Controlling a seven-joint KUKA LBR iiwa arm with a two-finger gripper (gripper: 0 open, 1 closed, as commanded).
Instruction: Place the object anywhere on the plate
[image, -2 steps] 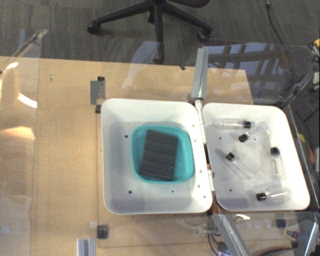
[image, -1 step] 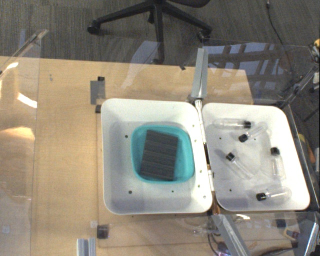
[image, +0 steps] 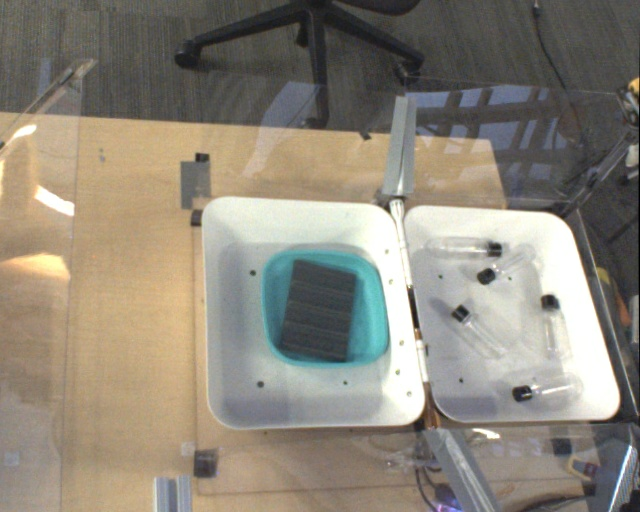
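- Vials (image: 480, 300): five clear, black-capped, scattered in the right bin (image: 590, 330).
- Plate (image: 372, 320): teal, left bin, bearing a dark ridged block (image: 318, 310).
- Gripper: state cannot be told.
- Advice: pinch one vial across its body; set it on bare teal.

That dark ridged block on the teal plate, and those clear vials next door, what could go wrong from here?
1. The dark block covers most of the teal plate, so another object set there may land on it and slide off.
2. The clear vials in the right bin are see-through and lie at mixed angles, so a grasp could easily miss or roll one.
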